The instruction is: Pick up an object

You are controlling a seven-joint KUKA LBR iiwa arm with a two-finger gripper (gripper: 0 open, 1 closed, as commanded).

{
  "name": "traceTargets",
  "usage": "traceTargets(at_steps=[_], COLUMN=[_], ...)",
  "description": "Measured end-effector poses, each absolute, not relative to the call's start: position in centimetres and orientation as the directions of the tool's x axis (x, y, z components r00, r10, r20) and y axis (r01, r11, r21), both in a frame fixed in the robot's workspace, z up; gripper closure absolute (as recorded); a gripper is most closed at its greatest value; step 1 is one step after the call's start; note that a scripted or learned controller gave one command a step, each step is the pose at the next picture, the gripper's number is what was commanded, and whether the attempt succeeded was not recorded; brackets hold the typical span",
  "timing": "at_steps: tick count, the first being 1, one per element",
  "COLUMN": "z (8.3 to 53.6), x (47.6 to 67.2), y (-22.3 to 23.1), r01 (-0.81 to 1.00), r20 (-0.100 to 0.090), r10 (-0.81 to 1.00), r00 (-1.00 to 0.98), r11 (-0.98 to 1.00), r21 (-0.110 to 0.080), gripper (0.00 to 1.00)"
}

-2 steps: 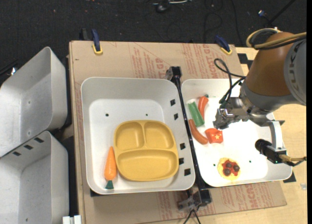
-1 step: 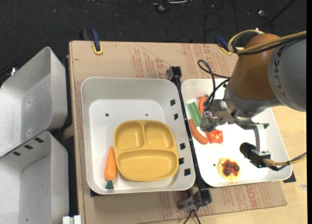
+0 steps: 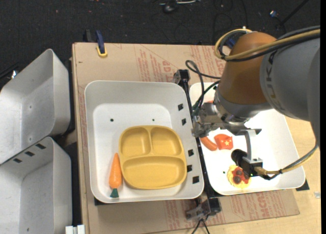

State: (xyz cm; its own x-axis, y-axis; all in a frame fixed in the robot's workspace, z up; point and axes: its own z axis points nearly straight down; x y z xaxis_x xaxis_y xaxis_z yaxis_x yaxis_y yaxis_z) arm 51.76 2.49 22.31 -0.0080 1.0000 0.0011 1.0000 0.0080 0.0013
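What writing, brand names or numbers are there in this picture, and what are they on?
Red print across the brown board, top and bottom edges: too blurred and skewed to read.
Pale large letters on the grey arm: cut off at an angle, not surely readable.

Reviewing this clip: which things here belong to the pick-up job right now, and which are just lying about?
Likely in play: gripper, over the right bin; red piece and orange piece next to it.
Lying about: yellow plate and carrot in the left bin; red-and-yellow item near the right bin's front edge.
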Motion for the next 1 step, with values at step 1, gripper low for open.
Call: traceTargets(at_steps=[1], z=[22.84], x=[52.87], y=[7.4], r01=[1.0], r20=[0.001], r10=[1.0], r00=[-0.008], r11=[0.008], r21=[0.001], gripper=[1.0])
